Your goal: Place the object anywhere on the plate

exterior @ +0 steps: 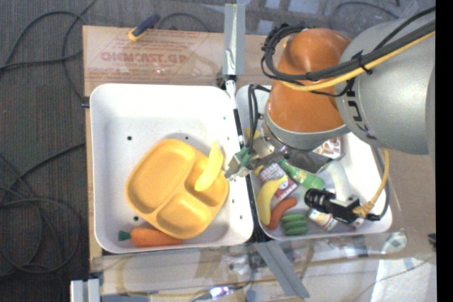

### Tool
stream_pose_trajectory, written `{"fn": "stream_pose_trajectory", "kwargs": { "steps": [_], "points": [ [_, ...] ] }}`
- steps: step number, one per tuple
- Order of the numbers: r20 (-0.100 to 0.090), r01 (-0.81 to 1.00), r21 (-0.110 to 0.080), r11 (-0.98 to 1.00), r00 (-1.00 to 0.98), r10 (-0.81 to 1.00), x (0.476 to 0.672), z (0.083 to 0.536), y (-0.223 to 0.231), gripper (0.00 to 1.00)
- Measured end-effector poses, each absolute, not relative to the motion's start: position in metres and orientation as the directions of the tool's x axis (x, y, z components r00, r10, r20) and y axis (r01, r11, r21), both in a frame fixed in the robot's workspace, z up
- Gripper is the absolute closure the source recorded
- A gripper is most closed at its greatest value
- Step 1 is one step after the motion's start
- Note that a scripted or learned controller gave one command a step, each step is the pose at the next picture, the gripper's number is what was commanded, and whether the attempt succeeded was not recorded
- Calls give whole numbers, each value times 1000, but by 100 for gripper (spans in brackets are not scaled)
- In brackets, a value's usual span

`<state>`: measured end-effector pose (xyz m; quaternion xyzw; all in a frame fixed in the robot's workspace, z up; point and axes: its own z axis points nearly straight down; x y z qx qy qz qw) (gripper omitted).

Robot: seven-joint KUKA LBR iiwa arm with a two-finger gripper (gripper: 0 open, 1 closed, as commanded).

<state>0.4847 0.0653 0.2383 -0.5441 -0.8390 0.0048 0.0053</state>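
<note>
Nearest edge of left bin [106,152]: carrot [150,237] lying beside plate, not part of step. Centre: yellow plate [173,194], divided, tilted. On plate's right rim: pale yellow slice [207,170], leaning, pincer [237,165] touching it. Cannot tell pincer opening or grip. Best: lower slice fully into compartment, release gently, lift straight up clear of bin wall. Right bin [375,219]: banana [267,198], clutter, leave alone.

The desk [148,53] was a brown board with faint red lettering across its top. Two shallow white bins sat directly on it, touching: the left bin [141,99] and, just right of it, the right bin [375,219]. Beyond the left bin's far edge lay a small yellow-and-blue tool [144,26].
</note>
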Motion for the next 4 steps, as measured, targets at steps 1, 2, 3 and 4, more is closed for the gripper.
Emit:
{"fn": "stream_pose_trajectory", "kwargs": {
  "steps": [1,2,3,4],
  "points": [
    [0,951,-5,311,-311,951,484,247,90,100],
    [2,830,-5,558,-558,830,483,170,134,100],
    [-6,759,29,650,-651,759,509,119,155,100],
    [5,984,31,177,-177,984,493,94,196,100]
  ]
}}
